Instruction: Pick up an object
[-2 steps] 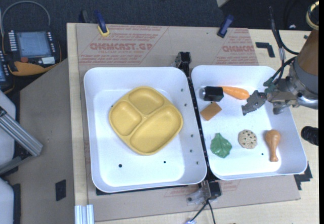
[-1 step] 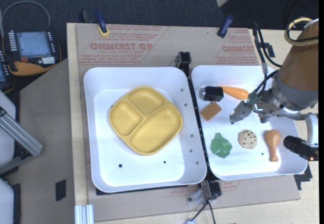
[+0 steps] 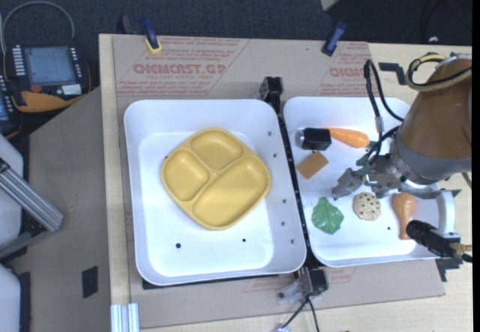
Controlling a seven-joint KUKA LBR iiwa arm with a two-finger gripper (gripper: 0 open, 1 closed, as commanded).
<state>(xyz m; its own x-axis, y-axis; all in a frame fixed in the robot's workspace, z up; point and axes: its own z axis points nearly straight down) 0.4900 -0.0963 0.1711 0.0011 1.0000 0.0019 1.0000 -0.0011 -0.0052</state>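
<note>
The right bin [image 3: 341,248] holds several small items: a black block [image 3: 315,138], an orange carrot [image 3: 349,136], a brown square piece [image 3: 312,166], a green leafy piece [image 3: 327,216], a speckled round cookie [image 3: 367,207] and an orange drumstick-shaped piece [image 3: 404,210]. My gripper [image 3: 365,186] hangs over the middle of this bin, just above the cookie's far edge. It is open and nothing shows between its fingers. The arm's body covers the bin's right side.
The left bin [image 3: 142,173] holds a yellow divided plate [image 3: 217,177] at its centre. A black divider with clamps [image 3: 271,88] runs between the two bins. A black fitting [image 3: 427,237] on the arm sits over the right bin's near right corner.
</note>
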